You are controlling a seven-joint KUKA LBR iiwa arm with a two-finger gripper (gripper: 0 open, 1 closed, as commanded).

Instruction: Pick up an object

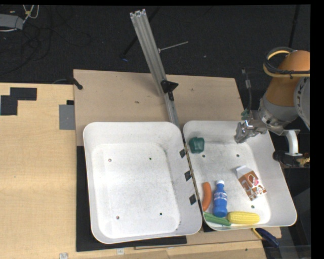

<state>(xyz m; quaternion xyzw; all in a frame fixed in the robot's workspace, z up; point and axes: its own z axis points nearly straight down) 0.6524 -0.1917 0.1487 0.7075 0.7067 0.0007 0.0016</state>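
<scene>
Objects for picking all lie in the right bin [283, 202]: a green cup-like shape [196, 144] by the divider, then an orange carrot [206, 195], a glossy blue bottle [219, 199], a knobbly yellow corn cob [243, 218] and a small carton [251, 183]. Farther right, the gripper [243, 129] hovers at the bin's far edge; nothing is picked up yet, and whether its pincer is spread or pressed together I cannot tell.

White bins [131, 230], green cup [196, 145], blue bottle [219, 199], yellow corn [243, 218], orange carrot [206, 196]

Two white bins: left bin [101, 152], right bin [276, 172]. Aluminium rail [152, 55] slanting behind; black cables [20, 15] top left.
</scene>
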